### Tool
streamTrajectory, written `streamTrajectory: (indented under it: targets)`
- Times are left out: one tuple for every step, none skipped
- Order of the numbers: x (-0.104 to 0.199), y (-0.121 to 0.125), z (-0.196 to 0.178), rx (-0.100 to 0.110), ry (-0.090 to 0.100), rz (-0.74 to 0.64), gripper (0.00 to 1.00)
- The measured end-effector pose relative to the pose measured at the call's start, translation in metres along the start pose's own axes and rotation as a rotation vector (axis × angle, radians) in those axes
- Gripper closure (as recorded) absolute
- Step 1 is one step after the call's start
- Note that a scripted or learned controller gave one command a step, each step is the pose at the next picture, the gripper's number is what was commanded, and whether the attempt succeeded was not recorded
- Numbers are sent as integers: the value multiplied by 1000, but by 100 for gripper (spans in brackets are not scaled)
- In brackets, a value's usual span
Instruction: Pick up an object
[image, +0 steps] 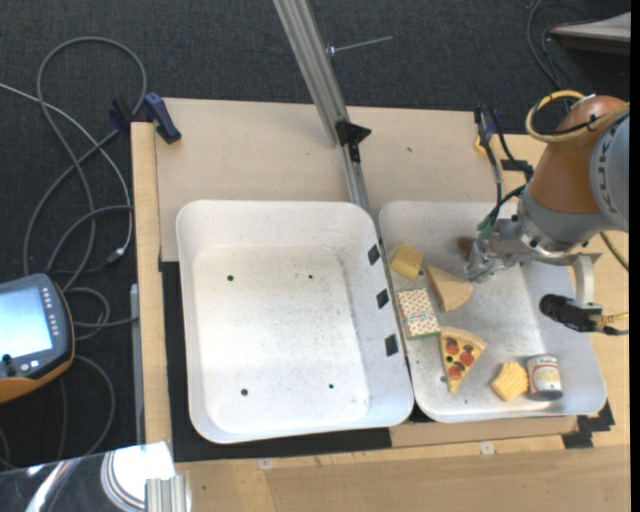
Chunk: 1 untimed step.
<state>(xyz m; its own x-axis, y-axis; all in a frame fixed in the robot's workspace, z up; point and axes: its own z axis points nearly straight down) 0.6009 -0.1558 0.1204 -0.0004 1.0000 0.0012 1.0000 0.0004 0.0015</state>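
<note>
1. In the right bin (600, 395), the hand (481, 262) hangs just beside a tan wedge (450, 291); its opening cannot be told.
2. The wedge looks light and stiff; gripping its flat sides seems best.

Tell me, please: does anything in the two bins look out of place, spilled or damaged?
Nothing stands out. The toys lie loose in the right bin: a pizza slice, a small can, yellow pieces and a patterned block. None looks broken or spilled. The end effector is low beside a tan wedge.
</note>
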Motion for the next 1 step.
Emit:
streamTrajectory:
  targets:
    - [3,1,-44,-5,-2,-1,100]
